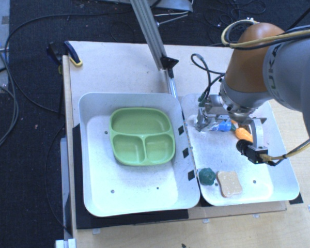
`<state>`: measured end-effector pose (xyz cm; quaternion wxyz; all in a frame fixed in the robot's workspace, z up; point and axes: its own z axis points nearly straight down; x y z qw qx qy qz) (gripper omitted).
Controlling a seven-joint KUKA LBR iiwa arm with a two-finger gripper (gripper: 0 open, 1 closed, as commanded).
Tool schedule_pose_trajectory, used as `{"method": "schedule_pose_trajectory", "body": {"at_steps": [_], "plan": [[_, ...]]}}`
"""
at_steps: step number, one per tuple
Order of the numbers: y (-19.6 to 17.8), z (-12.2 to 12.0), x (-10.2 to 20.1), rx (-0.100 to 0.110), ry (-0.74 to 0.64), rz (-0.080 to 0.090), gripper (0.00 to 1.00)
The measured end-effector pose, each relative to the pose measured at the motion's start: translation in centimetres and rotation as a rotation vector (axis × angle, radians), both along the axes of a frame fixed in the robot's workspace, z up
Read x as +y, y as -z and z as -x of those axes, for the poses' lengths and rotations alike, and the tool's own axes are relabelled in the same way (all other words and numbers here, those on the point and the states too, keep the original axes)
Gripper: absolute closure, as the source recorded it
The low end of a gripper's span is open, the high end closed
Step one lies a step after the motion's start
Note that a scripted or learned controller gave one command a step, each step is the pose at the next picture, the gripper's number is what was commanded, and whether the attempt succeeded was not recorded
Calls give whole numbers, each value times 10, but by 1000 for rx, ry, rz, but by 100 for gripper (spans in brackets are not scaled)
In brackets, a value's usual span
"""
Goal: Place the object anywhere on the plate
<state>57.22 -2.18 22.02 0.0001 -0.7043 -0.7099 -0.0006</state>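
We see our grey arm (289, 71) reaching in from the right, its orange band (250, 53) just above the wrist. Our gripper (209, 119) hangs low at the far left of its reach, pointing downward.

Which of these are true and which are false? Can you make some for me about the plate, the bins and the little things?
1. The green plate sits in the left bin. True.
2. A toy lies on the plate. False: its three compartments hold nothing.
3. The tan block lies beside the dark green object. True.
4. The tool hangs above the left bin. False: it is over the right bin.
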Motion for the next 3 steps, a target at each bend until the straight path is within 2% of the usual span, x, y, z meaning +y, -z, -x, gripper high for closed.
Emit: {"method": "schedule_pose_trajectory", "body": {"at_steps": [1,2,3], "plan": [[5,9,51,3,0,0,100],[-9,12,107,0,0,0,100],[-4,4,164,0,-1,-1,100]]}}
